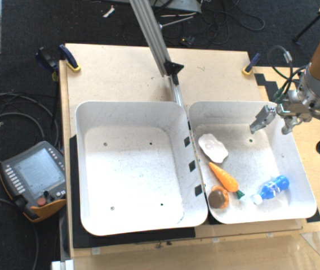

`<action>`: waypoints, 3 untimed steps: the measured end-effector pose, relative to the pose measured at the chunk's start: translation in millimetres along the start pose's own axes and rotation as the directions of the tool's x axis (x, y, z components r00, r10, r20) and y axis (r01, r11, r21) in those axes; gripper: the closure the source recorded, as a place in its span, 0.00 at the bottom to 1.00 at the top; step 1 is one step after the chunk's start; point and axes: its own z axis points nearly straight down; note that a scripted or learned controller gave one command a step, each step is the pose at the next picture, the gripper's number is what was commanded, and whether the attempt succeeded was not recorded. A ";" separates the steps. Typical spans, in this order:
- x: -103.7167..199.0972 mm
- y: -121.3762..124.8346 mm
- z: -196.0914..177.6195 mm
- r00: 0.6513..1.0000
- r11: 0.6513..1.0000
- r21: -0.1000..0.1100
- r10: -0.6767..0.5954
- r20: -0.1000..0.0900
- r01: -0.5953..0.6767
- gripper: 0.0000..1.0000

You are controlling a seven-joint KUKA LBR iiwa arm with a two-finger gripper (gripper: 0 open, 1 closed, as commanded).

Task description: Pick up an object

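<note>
Nearest, a brown object (pixel 218 198), perhaps a potato, lies beside a toy carrot (pixel 224 177) and blue bottle (pixel 271 188). Above the right bin (pixel 236 114), the gripper (pixel 274 122) hangs spread apart, grasping nothing.

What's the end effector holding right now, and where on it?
Nothing. The end effector is open above the right bin; the carrot and bottle lie loose inside.

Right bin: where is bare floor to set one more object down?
In the right bin, bare floor lies along the far wall and right wall, under the end effector. Crowded: near-left corner, with white object, toy carrot, brown ball, blue bottle.
</note>
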 end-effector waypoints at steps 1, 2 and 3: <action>0.0 0.6 -2.2 1.000 1.000 -0.004 0.001 0.001 -0.001 0.00; 9.3 -3.9 51.6 1.000 1.000 0.001 0.002 0.000 -0.002 0.00; 9.2 -8.7 96.1 1.000 1.000 0.001 0.003 0.000 -0.003 0.00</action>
